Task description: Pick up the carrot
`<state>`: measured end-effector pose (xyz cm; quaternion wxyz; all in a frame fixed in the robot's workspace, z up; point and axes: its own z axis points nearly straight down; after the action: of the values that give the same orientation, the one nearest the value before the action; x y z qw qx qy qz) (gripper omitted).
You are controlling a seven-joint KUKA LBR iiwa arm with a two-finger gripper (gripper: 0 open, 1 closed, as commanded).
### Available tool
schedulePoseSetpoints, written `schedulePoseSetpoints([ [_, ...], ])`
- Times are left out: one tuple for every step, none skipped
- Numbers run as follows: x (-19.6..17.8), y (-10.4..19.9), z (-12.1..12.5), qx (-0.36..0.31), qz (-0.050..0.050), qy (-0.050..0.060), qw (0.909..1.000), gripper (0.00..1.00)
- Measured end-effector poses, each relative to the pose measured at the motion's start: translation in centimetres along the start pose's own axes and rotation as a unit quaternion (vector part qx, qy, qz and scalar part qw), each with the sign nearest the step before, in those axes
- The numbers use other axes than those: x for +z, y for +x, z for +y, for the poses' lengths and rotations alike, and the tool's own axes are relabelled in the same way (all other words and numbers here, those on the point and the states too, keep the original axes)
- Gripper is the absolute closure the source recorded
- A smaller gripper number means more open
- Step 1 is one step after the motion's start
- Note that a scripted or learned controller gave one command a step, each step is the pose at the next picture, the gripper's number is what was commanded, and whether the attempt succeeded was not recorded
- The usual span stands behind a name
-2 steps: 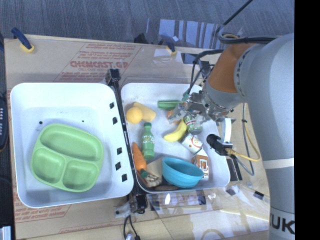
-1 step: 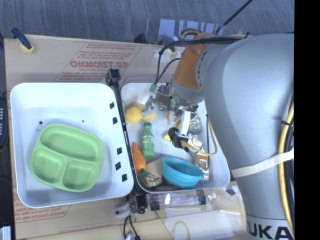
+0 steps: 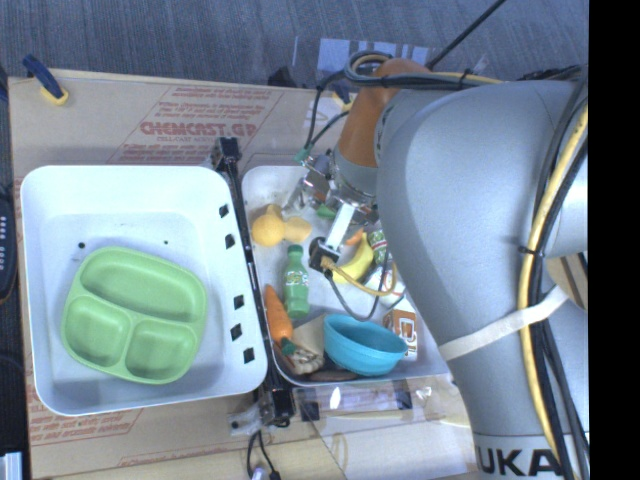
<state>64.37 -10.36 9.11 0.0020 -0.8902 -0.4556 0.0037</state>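
Bright, even light is falling from overhead, washing the left white bin (image 3: pixel 40 268) almost to a flat glare along its rim and walls. The green divided plate (image 3: pixel 135 314) is casting only a soft, thin shadow on the bin floor. The big grey arm (image 3: pixel 470 258) is looming close to the lens, slightly soft and out of focus, and shading the right bin (image 3: pixel 262 183) beneath it, so the clutter there is looking darker and muddier. The whole picture is coming through a bit grainy, with a cool bluish cast on the carpet (image 3: pixel 150 18).
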Motion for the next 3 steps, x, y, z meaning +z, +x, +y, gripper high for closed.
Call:
schedulePoseSetpoints([
  [-15.8, -0.6, 2.2, -0.055, 0.002, -0.006, 0.9984, 0.00],
  [-10.2, -4.1, 3.3, -0.100, -0.001, 0.003, 0.9950, 0.00],
  [-21.3, -5.2, 0.7, -0.152, 0.001, -0.006, 0.9884, 0.00],
])
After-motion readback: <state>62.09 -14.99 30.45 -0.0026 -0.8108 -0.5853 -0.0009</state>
